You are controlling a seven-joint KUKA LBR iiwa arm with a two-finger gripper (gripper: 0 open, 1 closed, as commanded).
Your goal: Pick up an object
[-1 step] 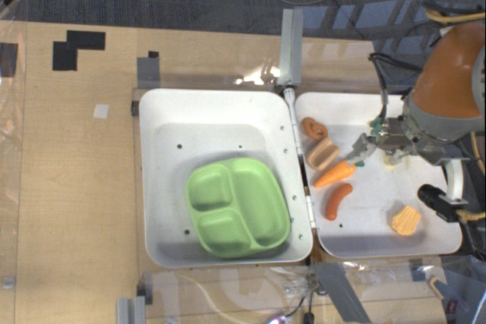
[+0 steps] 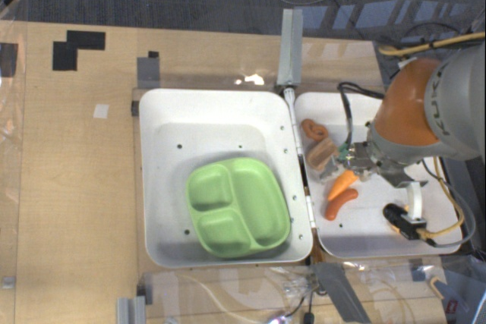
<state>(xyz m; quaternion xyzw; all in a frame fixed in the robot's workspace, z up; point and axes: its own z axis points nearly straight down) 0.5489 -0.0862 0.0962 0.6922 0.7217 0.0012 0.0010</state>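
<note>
Seen from above at a slant: two shallow white plastic bins side by side on a pale wooden bench, with a grey robot arm carrying an orange band reaching in from the right over the right-hand bin. Two-finger gripper low over that bin's middle, partly hidden beneath the wrist, so whether anything is clamped cannot be told. Just below and left of the gripper, touching or nearly so, a small orange carrot-shaped toy; directly under that, a red-orange sausage-shaped toy lying on the bin floor. To the gripper's left, a brown block-shaped piece, and up and left of it a curled brown pretzel-like piece near the bin's upper wall. Down and right of the gripper, a black and yellow cable crossing the bin corner. Well to the left, in the left-hand bin, a light green plastic tray with three compartments, lying flat.
</note>
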